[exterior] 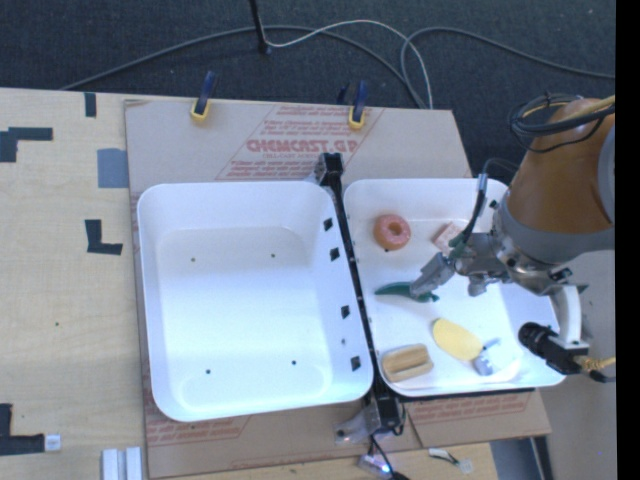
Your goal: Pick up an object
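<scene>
The right bin [420, 190] holds a pink-orange ring-shaped doughnut [392, 231], a small pink block [444, 235], a thin dark green piece [397, 290], a yellow lemon-like object [458, 338], a tan bread-like block [406, 362] and a small grey-blue item [486, 361]. My gripper [452, 275] hangs over the middle of this bin, just right of the green piece and above the yellow object. Its two grey fingers are spread apart, with nothing between them.
The left bin [160, 208] lies beside the right one, with a black divider strip [345, 268] where they meet. Both rest on a cardboard sheet [290, 133] held by two yellow-blue clamps. The arm's orange band [565, 168] fills the right side.
</scene>
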`<control>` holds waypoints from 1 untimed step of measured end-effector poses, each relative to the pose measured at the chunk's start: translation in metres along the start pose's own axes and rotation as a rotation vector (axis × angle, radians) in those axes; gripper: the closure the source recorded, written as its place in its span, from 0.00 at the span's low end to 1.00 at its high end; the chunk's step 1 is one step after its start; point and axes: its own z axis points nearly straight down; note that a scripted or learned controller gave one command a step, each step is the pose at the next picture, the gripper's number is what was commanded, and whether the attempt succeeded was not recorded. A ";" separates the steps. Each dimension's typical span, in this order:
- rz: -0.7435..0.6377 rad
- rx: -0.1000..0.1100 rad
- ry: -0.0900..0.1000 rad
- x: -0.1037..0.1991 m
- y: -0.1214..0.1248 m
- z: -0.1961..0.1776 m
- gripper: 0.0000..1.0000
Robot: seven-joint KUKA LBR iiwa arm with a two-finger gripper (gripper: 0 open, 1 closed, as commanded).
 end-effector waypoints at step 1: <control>-0.001 -0.001 -0.001 -0.017 0.102 0.090 0.00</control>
